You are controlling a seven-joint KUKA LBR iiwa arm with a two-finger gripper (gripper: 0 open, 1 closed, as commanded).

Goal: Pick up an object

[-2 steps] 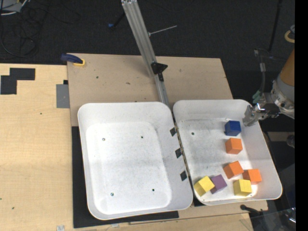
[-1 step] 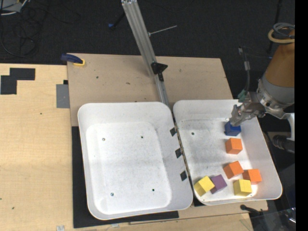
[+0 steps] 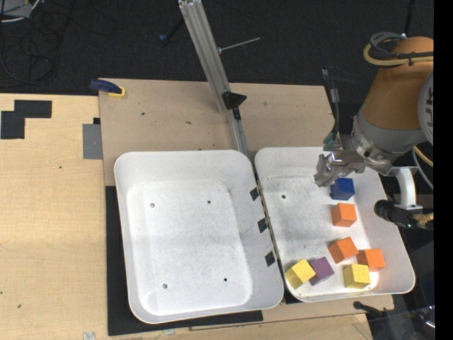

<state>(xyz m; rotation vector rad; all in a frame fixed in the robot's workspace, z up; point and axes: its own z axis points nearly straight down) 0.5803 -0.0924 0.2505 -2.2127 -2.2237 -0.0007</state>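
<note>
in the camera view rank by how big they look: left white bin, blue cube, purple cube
1. The shallow white plastic bin on the left, by far the largest.
2-3. The small blue cube and small purple cube look alike in size; I won't rank them.

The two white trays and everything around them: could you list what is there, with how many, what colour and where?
Left bin: one, white, left half of the bench.
Right bin: one, white, beside the left bin.
Blue block: one, right bin, far end, right by the gripper.
Orange blocks: three, right bin; one mid-right, two nearer the front.
Yellow blocks: two, right bin, front edge.
Purple block: one, touching the left yellow block.
Metal rail: one, silver, leaning up behind the bins.
Clamp: one, blue and yellow, bench's far left corner.
Arm: one, grey and orange, entering from the right.
Gripper: one, grey, over the right bin.
</note>
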